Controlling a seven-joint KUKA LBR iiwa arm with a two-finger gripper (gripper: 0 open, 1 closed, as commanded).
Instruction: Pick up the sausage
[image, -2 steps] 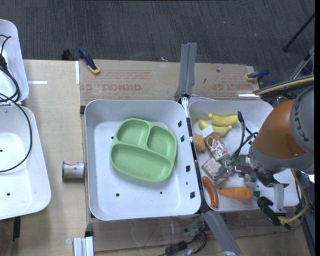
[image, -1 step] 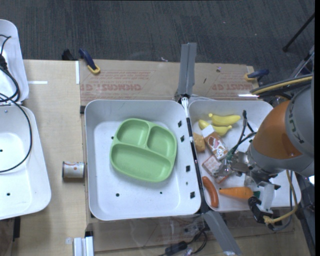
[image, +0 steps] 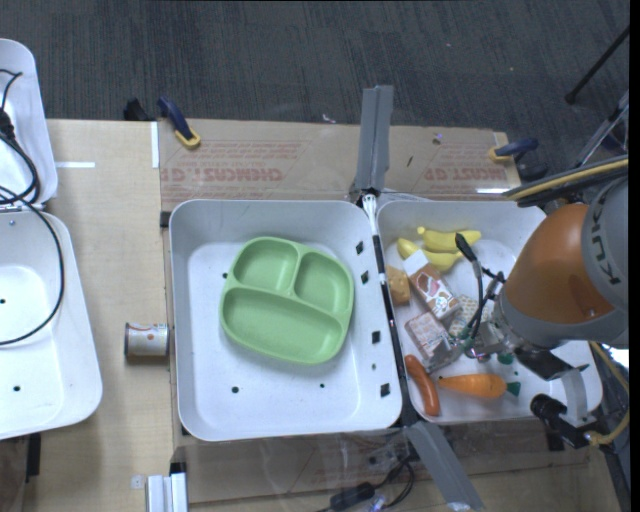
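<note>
I count two white bins side by side. The left bin (image: 195, 300) holds one thing: a green divided plate (image: 288, 298) with three compartments, lying flat near its middle. The right bin (image: 395, 215) holds everything else. I count one sausage (image: 423, 385), one carrot (image: 472, 385), one banana bunch (image: 443, 243), one bread roll (image: 398, 285) and two small printed packets (image: 436, 310), one above the other down the middle of the bin.

The sausage is a short, plump, reddish-orange link with rounded ends and a glossy skin. It lies flat and slightly tilted at the near left corner of the right bin, close against the wall between the bins. The carrot lies just beside it to its right, paler orange and tapered.

My gripper (image: 480, 335) hangs low over the right bin, above the carrot and beside the lower packet, apart from the sausage. My bulky orange wrist covers much of it, so I cannot tell how my grip stands or whether anything is in it.

Outside the bins, one small can (image: 147, 340) lies on the bench to the left.
</note>
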